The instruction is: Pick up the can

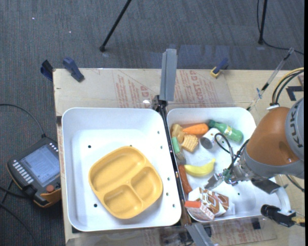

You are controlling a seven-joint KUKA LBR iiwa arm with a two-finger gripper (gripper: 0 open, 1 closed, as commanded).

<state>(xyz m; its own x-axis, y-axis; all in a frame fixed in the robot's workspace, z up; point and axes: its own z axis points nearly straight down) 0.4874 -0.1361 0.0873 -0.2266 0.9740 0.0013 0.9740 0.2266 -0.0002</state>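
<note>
Where it lies tipped in the right bin [246,118], the can [209,139] shows white sides and a grey end; whether the gripper [219,178] is clasped or spread cannot be told.

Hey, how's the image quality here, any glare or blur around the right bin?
Camera view: even, soft lighting; the white right bin looks bright but keeps detail; the yellow tray casts slight shadow; the small items near the can look soft and low-resolution.

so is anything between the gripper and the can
Nothing visible does. The white can with a grey end lies up-left of the gripper, bare floor of the right bin between; the yellow banana sits left of that path.
</note>
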